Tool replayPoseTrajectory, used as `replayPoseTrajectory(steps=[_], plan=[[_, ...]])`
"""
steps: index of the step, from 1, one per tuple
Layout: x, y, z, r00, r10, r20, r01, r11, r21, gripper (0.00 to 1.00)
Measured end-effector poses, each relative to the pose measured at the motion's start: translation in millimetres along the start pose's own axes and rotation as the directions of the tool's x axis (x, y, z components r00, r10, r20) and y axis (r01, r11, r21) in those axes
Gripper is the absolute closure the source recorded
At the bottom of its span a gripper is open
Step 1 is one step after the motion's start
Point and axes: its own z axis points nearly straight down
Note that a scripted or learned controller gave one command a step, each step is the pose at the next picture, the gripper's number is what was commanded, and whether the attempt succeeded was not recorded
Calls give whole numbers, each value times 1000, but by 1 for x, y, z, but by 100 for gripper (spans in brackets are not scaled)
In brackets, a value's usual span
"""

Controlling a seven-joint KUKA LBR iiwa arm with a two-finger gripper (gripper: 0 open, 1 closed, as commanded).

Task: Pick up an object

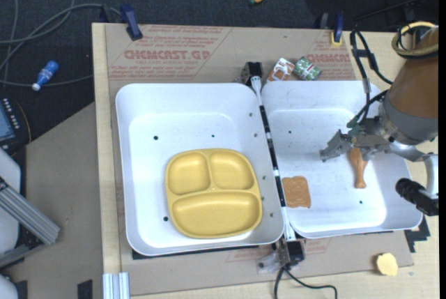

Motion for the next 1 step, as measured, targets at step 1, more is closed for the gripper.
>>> replayPoseTrajectory(steps=[1], plan=[[-95, 33, 5, 1000, 6, 7, -6, 1000, -5, 0]])
